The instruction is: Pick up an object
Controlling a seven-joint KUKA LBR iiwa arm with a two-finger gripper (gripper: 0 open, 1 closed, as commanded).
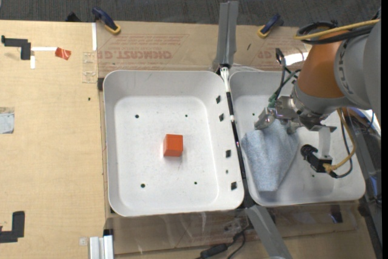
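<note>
I see my grey arm (362, 63) with its orange band (321, 73), and yellow and black cables (345, 164) looping near the metal hand (271, 115).

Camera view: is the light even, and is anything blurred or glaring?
Camera view: soft, even light; the orange block in the left bin is sharp with only a faint shadow; mild glare on the right bin floor; the grey cloth stays readable.

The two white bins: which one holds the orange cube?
The left bin holds the orange cube, near its middle. The right bin holds a grey cloth, with the arm above it.
</note>
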